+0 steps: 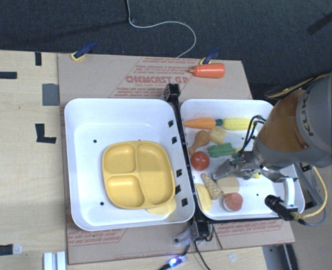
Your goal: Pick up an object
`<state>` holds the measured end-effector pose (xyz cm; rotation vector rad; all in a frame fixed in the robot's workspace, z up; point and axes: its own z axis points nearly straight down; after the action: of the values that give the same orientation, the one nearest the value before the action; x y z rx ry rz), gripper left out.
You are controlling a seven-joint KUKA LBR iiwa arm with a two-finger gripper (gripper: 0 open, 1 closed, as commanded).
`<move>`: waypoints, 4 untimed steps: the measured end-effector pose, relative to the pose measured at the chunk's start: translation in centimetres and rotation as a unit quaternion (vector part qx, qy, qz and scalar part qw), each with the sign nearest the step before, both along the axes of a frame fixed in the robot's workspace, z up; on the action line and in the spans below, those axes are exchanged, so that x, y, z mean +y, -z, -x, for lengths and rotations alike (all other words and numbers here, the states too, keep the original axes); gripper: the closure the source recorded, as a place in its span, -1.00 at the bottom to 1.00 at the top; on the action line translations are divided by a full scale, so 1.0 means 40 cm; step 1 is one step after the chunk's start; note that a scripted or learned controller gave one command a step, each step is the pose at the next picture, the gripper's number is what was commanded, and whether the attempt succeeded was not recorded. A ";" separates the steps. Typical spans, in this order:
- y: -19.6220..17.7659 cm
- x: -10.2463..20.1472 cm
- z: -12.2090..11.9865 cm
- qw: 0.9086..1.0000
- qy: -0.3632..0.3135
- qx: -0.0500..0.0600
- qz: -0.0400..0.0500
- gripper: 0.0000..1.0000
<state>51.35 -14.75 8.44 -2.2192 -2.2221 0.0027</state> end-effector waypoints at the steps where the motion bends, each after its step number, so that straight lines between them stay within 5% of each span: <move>1: -0.028 -0.002 -0.002 1.000 0.000 -0.002 0.001 1.00; 3: -0.300 -0.007 -0.026 1.000 0.000 -0.003 0.000 1.00; 4: -0.353 -0.006 -0.027 1.000 0.000 -0.001 0.000 1.00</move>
<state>52.44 -14.97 22.54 -2.2200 -2.2239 -0.0007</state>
